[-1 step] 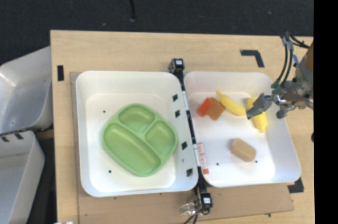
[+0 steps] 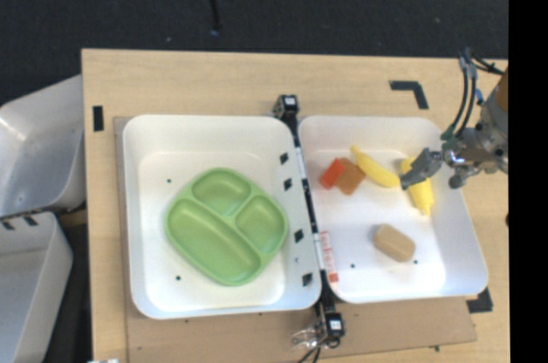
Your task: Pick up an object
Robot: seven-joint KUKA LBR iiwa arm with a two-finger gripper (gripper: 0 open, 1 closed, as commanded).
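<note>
- The bench (image 2: 214, 83) bears two white bins side by side, the left bin (image 2: 137, 207) and the right bin (image 2: 454, 267), joined along their inner edges by a strip of black clips.
- In the left bin lies a green plate (image 2: 226, 225) with three compartments — it sits near the middle, turned at a slant, touching no wall.
- The right bin holds four things, all in its upper and middle part.
- An orange block (image 2: 333, 174) and a brown block (image 2: 350, 179) touch each other near the bin's inner edge, the orange one nearer the clips.
- A banana (image 2: 375, 169) lies just right of the brown block, slanting down toward the right.
- A yellow piece (image 2: 420, 193) sits near the right wall, its upper end partly covered by the gripper (image 2: 417, 170).
- A tan lump (image 2: 394, 243) lies alone below these, toward the bin's lower middle, well apart from them.
- The arm (image 2: 479, 149) reaches in over the right bin's right edge; the gripper hangs over the yellow piece's top end — whether the tool is wide, narrow or holding anything, I cannot tell.
</note>
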